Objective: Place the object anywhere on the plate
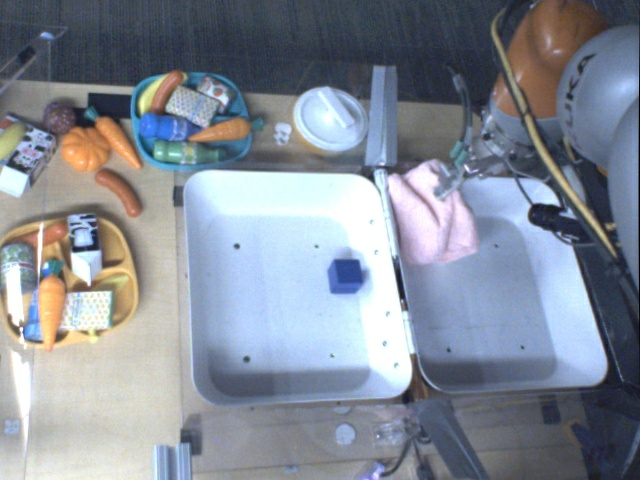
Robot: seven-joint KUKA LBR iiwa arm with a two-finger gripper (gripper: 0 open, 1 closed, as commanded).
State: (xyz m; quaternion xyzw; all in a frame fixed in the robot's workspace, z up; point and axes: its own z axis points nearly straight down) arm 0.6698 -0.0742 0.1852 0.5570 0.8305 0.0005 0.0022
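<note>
Arm [590, 78] enters from your right, over far right corner of right bin [520, 353]. Left bin [270, 368] sits well left of gripper [452, 173], floor mostly bare, broad open room. Divider between bins runs just left of gripper. Pink cloth [432, 223] hangs from gripper, fingers pinching its top corner, rest draped toward divider at right bin's far left. Blue cube [346, 275] lies left of and nearer you than gripper, apart from cloth, mid left bin. You have right bin's near half open.
</note>
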